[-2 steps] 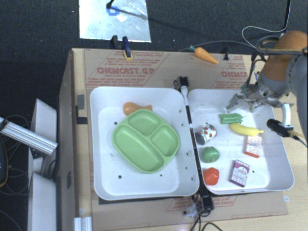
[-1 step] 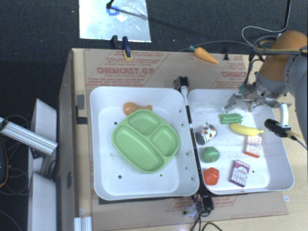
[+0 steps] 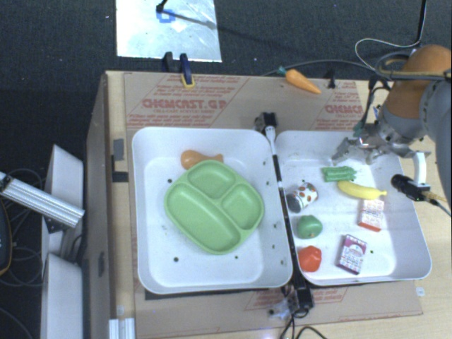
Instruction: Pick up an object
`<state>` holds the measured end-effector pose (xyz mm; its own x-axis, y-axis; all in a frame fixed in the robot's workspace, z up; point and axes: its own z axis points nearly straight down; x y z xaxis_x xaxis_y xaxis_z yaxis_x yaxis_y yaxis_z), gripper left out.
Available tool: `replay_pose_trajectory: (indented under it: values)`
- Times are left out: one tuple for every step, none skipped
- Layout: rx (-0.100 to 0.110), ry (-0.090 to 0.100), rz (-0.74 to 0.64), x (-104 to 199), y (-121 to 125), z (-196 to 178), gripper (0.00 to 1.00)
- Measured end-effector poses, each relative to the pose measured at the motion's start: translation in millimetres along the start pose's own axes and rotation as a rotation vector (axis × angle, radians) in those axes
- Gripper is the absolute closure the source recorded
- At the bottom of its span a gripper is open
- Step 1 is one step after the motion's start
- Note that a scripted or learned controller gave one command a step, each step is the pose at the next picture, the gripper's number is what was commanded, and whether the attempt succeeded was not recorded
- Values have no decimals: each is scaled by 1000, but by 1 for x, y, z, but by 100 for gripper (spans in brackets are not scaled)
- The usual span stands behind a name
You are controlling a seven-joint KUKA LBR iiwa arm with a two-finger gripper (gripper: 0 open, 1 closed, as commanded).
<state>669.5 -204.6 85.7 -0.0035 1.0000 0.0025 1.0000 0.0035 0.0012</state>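
Camera view puts my fingers [image 3: 351,149] spread low over the right bin [image 3: 417,249], just above the green block [image 3: 338,173] by the banana [image 3: 361,189], probably lined up for it; they pinch nothing yet.

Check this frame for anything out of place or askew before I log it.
One stray: a toy carrot lies on the cardboard behind the right bin, outside both bins. In the left bin, the green divided plate sits skewed, partly covering an orange item. The gripper hovers over the right bin's back edge.
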Motion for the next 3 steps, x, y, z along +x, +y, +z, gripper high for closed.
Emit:
replay_pose_trajectory:
  values:
    - [-2,-3,-1,28,0,1,0]
    - [-2,-4,1,16,0,0,0]
    - [-3,-4,1,4,0,0,0]
